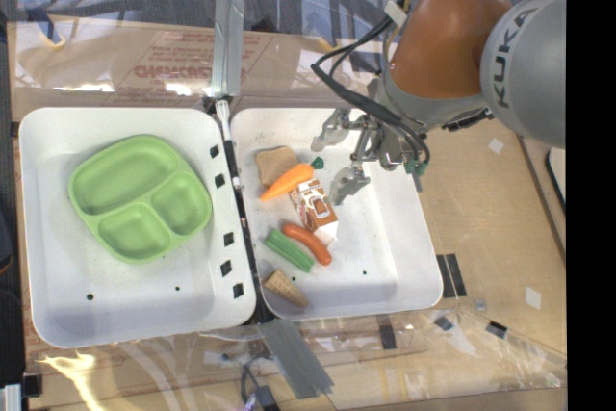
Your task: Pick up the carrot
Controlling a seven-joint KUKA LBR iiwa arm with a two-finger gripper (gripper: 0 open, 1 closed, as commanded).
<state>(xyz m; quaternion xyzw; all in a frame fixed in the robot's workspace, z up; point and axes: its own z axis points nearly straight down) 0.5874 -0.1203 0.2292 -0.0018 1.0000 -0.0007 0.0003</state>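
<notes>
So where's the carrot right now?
The carrot lies in the right bin, toward its upper left, just below a brown bread slice and beside the small carton.

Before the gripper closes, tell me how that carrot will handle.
The carrot looks like a smooth, moulded toy, so probably stiff and light. Its tapered, rounded body may slip toward the thin end or roll if nudged. It lies against the bread slice and the carton, so a push may shift those too.
</notes>
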